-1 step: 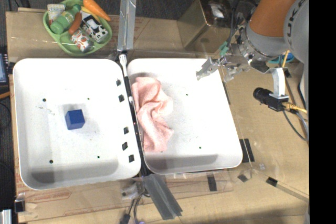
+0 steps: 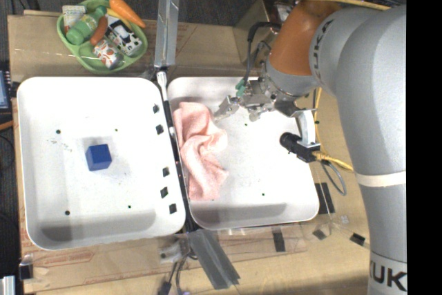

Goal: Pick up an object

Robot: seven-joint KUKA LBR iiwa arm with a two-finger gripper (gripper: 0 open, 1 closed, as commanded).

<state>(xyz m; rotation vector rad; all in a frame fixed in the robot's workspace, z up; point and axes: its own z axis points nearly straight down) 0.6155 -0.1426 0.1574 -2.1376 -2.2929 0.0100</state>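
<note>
Since the crumpled pink cloth lies along the left wall of the right-hand white bin, it is the thing nearest the pincer, which hangs just above and to the right of the cloth's upper end. The cloth's long axis runs up and down the view, parallel to the divider between the bins, its broader folds bunched toward the lower end. The pincer's fingers look spread somewhat apart with nothing between them. A short move down-left would likely meet the cloth. The small blue cube sits well apart in the left-hand white bin; a green bowl of toy food rests on the counter beyond.
</note>
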